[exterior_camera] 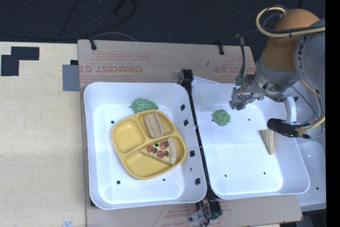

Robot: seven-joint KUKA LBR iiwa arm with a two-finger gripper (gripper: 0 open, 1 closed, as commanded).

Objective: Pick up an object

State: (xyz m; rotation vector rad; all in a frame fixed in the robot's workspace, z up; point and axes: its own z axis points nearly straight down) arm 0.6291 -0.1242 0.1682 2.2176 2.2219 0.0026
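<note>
Camera view: two bins (101, 114) (one tray (123, 138))

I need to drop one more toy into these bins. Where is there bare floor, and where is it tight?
Most room: the right white bin's lower half, below the green broccoli toy and left of the tan cone. Its top is tighter, under the gripper. The left white bin is crowded: the yellow divided tray leaves only edge strips.
</note>
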